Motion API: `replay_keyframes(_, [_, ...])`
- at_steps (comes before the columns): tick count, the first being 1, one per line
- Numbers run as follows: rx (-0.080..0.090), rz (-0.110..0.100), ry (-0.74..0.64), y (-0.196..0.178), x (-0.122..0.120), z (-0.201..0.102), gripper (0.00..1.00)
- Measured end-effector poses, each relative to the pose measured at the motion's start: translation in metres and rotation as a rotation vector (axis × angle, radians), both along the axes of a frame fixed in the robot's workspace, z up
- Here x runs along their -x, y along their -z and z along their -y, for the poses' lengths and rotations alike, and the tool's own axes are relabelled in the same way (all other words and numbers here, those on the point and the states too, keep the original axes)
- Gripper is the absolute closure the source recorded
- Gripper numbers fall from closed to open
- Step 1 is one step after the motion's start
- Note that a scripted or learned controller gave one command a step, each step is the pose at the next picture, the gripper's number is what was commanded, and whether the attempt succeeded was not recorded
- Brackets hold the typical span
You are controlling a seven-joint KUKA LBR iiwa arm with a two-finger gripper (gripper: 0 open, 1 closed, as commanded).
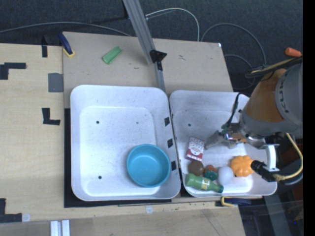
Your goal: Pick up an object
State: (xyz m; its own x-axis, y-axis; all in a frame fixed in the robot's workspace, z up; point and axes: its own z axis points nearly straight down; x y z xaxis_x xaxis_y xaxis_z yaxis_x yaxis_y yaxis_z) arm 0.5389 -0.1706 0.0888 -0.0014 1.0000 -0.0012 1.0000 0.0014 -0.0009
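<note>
end effector [215,140] over right bin [206,104], finger state cannot tell. nearest target: small red-white carton [195,148], light, stiff; grip across narrow flat sides.

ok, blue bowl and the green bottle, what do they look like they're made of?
Blue bowl: probably plastic, one even blue all over, smooth with a soft sheen, no glaze glints. Green bottle: likely a plastic toy, lying on its side in the right bin, slightly shiny, with a paler label band. Neither can be confirmed from looks alone.
</note>
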Motion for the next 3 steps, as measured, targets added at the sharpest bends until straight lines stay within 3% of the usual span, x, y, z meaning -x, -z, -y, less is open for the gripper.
replay_keyframes(1, [-0.001,-0.001,-0.002,-0.01,0.0,-0.001,1.0])
replay_keyframes(3, [0.0,0.005,-0.001,-0.1,-0.004,-0.008,1.0])
